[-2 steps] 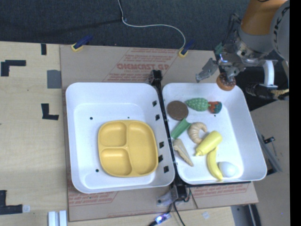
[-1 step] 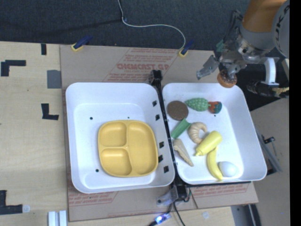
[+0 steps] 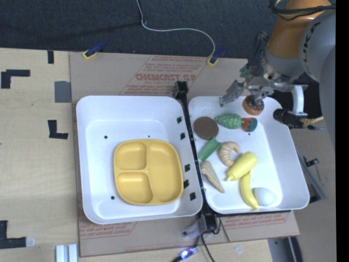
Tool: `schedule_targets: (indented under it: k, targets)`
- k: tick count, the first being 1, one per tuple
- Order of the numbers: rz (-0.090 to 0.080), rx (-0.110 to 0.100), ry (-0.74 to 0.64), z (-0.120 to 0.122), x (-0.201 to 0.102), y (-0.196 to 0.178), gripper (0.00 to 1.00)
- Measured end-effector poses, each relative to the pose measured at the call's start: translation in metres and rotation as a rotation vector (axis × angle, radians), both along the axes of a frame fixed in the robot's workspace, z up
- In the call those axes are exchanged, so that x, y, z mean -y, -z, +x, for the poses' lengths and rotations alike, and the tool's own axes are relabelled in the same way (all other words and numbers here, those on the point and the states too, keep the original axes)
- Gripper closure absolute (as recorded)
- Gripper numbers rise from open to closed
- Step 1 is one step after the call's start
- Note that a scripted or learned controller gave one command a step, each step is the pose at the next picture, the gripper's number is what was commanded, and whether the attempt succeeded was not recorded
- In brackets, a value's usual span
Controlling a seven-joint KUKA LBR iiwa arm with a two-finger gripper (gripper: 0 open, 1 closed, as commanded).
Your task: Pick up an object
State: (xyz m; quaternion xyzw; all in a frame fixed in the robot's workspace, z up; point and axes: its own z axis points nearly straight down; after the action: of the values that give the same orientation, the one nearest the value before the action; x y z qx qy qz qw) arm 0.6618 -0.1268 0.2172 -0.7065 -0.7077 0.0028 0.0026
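Note:
The right bin holds several toy foods: a brown disc, a green vegetable with an orange-red piece beside it, a green stick, a beige curled piece, a beige cone, a yellow piece, a banana and a white egg. A small orange-brown round object sits by the far wall. My gripper hovers over that far edge, open, its left finger pointing down-left. Nothing is between the fingers.
The left bin holds a yellow divided plate. A raised divider separates the bins. A white cable runs across the dark surface behind the cardboard base. The arm's orange band rises at the upper right.

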Motion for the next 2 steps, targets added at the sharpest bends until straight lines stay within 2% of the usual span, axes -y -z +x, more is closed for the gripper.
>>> schedule_targets:
  k: [2]
  targets:
    - [-0.002, 0.006, 0.000, -0.008, -0.008, 0.088, 0.00]
